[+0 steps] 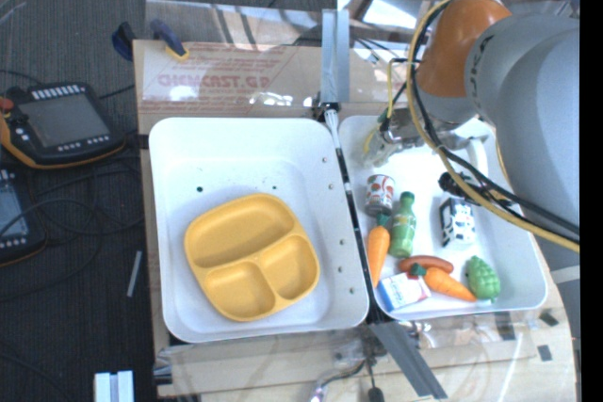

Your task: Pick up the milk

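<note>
Nearest, at 6 o'clock in the right bin (516, 245): the milk (403, 292), lying flat by the near wall. Touching it at its 3 o'clock, a carrot (448, 284); farther along at 3 o'clock, a green bunch (482, 278). At the milk's 1 o'clock, a red sausage (426, 263); at its 11 o'clock, a second carrot (377, 251) along the left wall. Farther in, a green bottle (403, 223) just beside that carrot, a black-and-white toy (459, 223) at the bottle's 3 o'clock, a can (380, 193) at its 11 o'clock. In the left bin (188, 155), toward 6 o'clock, a yellow plate (250, 254). Farthest, over the right bin's 11 o'clock corner, the end effector (384, 138), well apart from the milk; open or closed, impossible to tell.
</note>
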`<state>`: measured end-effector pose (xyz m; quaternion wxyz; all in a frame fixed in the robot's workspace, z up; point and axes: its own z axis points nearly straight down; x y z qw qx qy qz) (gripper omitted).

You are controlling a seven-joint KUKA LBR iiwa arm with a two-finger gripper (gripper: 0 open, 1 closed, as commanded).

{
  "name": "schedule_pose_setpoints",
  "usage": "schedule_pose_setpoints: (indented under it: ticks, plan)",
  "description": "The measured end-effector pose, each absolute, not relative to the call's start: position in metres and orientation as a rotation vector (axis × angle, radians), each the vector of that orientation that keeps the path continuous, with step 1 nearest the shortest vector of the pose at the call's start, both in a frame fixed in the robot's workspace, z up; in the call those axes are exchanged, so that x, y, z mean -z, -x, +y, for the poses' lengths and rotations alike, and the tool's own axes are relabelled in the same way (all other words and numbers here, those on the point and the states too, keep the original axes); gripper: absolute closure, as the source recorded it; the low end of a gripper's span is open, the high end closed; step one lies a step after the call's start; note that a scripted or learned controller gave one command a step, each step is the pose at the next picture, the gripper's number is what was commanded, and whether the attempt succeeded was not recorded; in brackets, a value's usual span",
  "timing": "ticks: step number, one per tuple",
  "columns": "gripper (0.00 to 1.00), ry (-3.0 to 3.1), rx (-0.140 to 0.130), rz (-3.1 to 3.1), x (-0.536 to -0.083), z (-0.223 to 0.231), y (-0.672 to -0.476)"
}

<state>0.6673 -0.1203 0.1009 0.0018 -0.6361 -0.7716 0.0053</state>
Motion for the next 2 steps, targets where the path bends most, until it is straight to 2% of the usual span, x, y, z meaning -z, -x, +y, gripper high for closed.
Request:
schedule_pose_setpoints:
  ticks: [1,2]
  plan:
    - [0.0,1.998,-0.015,-2.423,-0.1009,-0.1202,-0.6678]
    - [0.0,2.035,-0.011,-2.39,-0.0913,-0.1197,-0.6675]
